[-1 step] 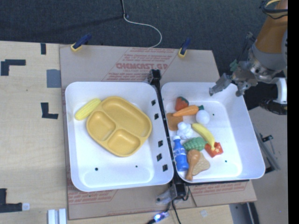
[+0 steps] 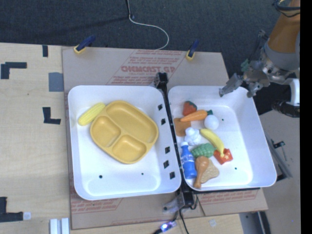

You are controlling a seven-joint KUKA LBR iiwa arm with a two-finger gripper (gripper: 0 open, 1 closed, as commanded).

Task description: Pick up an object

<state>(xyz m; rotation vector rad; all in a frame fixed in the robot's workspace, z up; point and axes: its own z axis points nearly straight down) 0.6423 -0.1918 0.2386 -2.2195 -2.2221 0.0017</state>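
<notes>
Currently the gripper sits at about 2 o'clock in the camera view, over the upper right corner of the right bin, fingers spread apart with nothing between them. Arm's orange band is up at the frame's right edge, above the wrist. Candidate objects are all bunched in the left half of the right bin, well apart from the gripper: carrot at the pile's 12 o'clock, a small red-and-green piece just above it, white ball at roughly 1 o'clock touching the carrot tip, banana running diagonally at 3 o'clock, green leafy piece near the middle, red block at 4 o'clock against the banana's lower end, blue bottle at 8 o'clock along the bin's left wall, drumstick at 6 o'clock. Left bin holds a yellow divided tray, tilted diagonally, with a corn cob touching its 10 o'clock corner. Both bins sit on a cardboard sheet.
</notes>
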